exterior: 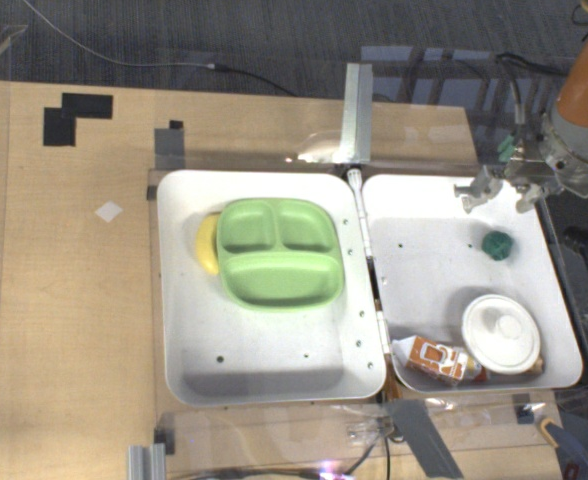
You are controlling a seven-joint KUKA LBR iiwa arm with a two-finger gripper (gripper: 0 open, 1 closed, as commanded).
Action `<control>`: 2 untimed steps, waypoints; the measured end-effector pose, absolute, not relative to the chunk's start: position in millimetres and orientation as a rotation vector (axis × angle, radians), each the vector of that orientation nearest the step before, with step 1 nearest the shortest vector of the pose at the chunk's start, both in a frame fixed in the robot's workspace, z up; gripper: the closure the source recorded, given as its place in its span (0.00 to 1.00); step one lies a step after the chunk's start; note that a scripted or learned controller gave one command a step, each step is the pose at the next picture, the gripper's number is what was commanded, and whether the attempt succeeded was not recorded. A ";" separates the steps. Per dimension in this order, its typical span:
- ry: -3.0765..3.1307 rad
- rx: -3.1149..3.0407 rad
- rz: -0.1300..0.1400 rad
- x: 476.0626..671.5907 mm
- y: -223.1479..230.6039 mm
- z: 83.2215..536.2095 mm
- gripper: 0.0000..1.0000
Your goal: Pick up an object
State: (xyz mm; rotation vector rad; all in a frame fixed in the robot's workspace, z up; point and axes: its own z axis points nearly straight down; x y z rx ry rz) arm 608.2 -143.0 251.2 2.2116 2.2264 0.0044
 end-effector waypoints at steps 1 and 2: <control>2.389 2.034 0.002 603.5 -205.8 174.6 0.00; 2.289 2.142 0.006 626.7 -204.2 87.4 0.00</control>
